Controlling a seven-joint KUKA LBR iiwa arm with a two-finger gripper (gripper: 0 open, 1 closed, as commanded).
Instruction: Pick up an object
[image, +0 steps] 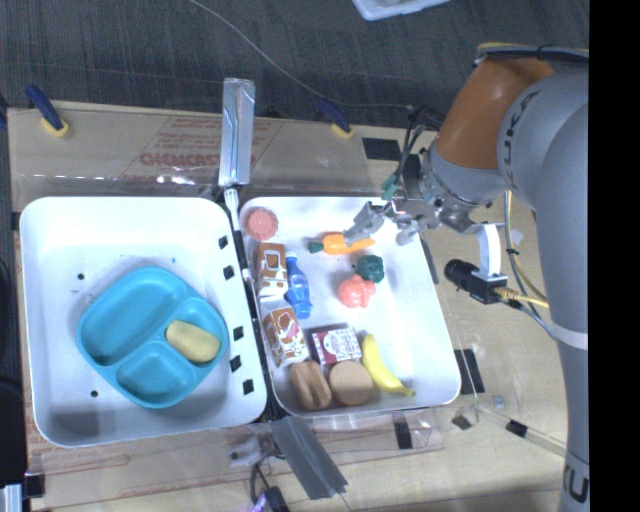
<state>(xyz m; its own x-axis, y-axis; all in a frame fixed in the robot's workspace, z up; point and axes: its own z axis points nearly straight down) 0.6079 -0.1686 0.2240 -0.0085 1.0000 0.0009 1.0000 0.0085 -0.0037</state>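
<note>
While left bin (40, 300) holds blue divided plate (150, 335) with yellow potato (193, 341) in compartment, right bin (440, 345) holds cartons, blue bottle (296, 285), bread rolls, banana (380, 367), peach (355, 291), carrot (340, 242). Gripper (385, 222) fingers spread, nothing between, just above carrot.

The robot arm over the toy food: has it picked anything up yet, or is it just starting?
Nothing looks lifted yet. The gripper hangs over the right bin, just beside the toy carrot, which lies on the bin floor. Closing on something and raising it are left.
</note>
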